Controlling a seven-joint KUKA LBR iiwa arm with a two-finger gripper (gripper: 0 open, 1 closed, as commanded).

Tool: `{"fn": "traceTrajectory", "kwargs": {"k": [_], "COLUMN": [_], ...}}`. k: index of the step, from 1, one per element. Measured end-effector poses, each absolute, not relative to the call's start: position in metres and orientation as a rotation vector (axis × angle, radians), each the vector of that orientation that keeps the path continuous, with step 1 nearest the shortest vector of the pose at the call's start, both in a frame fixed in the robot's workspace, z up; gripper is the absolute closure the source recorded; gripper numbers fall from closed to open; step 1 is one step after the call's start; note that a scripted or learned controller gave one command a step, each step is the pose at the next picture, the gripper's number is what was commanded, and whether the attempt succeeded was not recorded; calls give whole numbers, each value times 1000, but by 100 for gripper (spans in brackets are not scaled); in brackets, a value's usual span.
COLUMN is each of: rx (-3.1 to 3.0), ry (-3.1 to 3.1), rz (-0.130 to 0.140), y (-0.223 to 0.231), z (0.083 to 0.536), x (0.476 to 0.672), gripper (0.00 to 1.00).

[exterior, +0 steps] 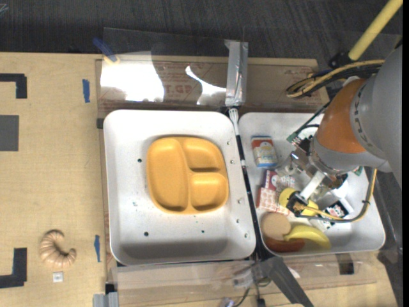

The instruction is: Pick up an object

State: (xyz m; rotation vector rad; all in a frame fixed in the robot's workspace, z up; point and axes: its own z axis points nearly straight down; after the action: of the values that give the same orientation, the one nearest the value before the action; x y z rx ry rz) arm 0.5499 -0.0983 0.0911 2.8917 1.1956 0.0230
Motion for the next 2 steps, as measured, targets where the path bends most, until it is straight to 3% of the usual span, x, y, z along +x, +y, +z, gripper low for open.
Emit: {"fn": "traceTrajectory", "kwargs": {"k": [1,2], "rx": [3057,3089], "ry": [697,582], "rz": [37,1], "y": [-113,-134], "z": [92,102], "x": [494,489], "gripper": [0,0]}}
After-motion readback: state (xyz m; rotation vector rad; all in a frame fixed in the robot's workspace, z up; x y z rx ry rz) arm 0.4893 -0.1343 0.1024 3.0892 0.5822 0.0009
